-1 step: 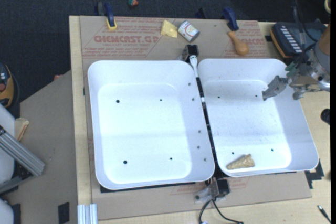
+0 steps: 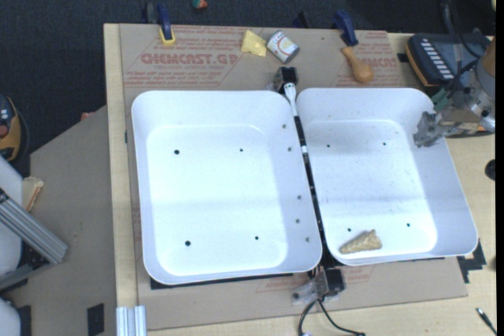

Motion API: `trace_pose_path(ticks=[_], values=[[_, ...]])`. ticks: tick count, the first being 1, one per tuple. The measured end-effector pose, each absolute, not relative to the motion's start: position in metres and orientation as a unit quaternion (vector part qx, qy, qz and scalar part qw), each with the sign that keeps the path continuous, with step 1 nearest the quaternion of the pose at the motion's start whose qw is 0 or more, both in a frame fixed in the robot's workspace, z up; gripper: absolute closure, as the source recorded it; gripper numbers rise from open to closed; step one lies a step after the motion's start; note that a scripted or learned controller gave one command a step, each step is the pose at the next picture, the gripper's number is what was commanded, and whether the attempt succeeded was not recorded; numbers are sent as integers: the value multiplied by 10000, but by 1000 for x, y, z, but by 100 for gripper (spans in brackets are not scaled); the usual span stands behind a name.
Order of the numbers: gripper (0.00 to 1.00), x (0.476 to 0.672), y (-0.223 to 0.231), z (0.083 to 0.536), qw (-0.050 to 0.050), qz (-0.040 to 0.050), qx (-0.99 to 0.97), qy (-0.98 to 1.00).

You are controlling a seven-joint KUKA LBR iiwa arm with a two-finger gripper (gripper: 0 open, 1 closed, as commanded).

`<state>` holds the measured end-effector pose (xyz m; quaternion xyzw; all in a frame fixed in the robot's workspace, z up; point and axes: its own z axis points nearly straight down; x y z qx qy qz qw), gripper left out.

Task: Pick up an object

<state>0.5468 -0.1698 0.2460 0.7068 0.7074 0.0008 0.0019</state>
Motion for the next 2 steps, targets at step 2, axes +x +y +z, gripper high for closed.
trace_pose_path(ticks=[2], values=[[100, 550, -137, 301, -38, -5, 7045, 7097]])
